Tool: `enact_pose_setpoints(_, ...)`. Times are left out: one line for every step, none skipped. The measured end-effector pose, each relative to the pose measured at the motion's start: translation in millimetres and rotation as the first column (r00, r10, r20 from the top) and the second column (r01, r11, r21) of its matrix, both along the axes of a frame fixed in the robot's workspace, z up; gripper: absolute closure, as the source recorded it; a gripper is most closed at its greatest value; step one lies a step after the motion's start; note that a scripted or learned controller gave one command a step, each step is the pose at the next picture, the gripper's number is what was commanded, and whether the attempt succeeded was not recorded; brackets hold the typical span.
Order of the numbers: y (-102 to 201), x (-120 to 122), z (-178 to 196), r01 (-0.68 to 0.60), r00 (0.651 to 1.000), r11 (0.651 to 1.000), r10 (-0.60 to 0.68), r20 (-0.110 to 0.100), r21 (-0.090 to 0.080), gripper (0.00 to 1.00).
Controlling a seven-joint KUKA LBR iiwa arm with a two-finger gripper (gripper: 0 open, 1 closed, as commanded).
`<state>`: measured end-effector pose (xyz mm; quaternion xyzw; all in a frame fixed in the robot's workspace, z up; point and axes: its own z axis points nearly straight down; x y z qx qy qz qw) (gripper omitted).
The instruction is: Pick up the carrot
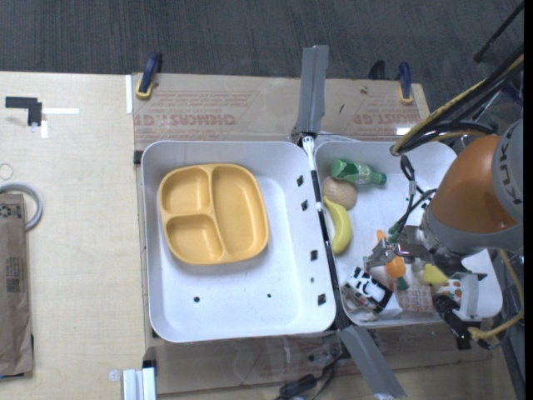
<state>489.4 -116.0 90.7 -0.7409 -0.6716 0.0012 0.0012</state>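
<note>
Dark grey carpet runs behind a pale wooden counter (67,223), with a brown cardboard sheet (225,111) clipped under the bins by blue clamps at the far edge.

Left bin (241,307), white and shallow, holds a yellow divided plate (214,213) with three compartments, sitting in its far-left part; the rest of the bin floor is bare white with a few dark specks.

Right bin (366,151) is smaller in view, partly covered by the arm (475,194), grey with an orange band, reaching in from the right with cables looping over it.

Brown paper bag (14,273) lies flat at the counter's left edge, a grey ring just above it.

Inside the right bin, far to near: green bottle (358,172) lying on its side, brown round fruit (340,192) just beside it, banana (338,226) along the left wall, black-and-white packet (366,290) near the front corner.

Claw (391,257) sits low over the middle of the right bin. Carrot (394,267), small and orange, shows right at the claw tips, touching or between them; cannot tell whether the claw is closed on it or just over it. Small yellow item (433,273) lies just right of the carrot.
</note>
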Motion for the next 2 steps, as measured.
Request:
enact_pose_setpoints(-1,0,8,0.004,1.0,1.0,-0.004,-0.001,-0.001,1.0)
enact_pose_setpoints(8,-12,161,-0.016,1.0,1.0,0.016,0.0,-0.002,1.0)
